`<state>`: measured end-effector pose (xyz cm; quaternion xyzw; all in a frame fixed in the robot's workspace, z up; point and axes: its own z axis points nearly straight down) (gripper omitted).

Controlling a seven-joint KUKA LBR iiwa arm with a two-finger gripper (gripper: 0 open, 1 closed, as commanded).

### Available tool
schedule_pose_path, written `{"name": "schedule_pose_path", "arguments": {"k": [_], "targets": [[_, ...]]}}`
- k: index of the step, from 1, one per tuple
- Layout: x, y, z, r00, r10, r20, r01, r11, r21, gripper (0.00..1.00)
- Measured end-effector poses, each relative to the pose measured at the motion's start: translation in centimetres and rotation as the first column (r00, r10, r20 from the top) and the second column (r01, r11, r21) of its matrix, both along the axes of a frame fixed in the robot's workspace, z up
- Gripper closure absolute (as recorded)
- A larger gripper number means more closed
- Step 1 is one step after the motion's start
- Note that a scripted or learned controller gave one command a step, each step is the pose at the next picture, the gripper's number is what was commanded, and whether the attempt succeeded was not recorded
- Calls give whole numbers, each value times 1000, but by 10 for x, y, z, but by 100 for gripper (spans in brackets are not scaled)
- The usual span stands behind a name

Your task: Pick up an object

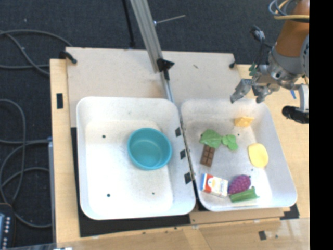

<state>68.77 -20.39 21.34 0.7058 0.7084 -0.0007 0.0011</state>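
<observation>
The gripper (249, 94) is seen at the upper right of the frame, above the far rim of the right bin (278, 155), its fingers spread wide with nothing between them. Just below it in that bin lies a small yellow piece (243, 121). Lower down are a green toy tree (214, 144), a yellow lemon (258, 155), purple grapes (239, 183) and a small carton (214, 185). A teal bowl (150, 148) sits in the left bin (99, 191).

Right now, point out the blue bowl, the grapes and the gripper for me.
blue bowl (150, 148), camera view, inside bottom of the bowl.
grapes (239, 182), camera view, middle of the purple bunch.
gripper (250, 92), camera view, midway between the fingertips.
</observation>
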Motion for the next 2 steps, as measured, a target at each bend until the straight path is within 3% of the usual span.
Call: {"name": "schedule_pose_path", "arguments": {"k": [1,2], "targets": [[0,-1,0,1000,1,-1,-1,1000,-2,0],[1,-4,-42,1000,0,-4,0,1000,-1,0]]}}
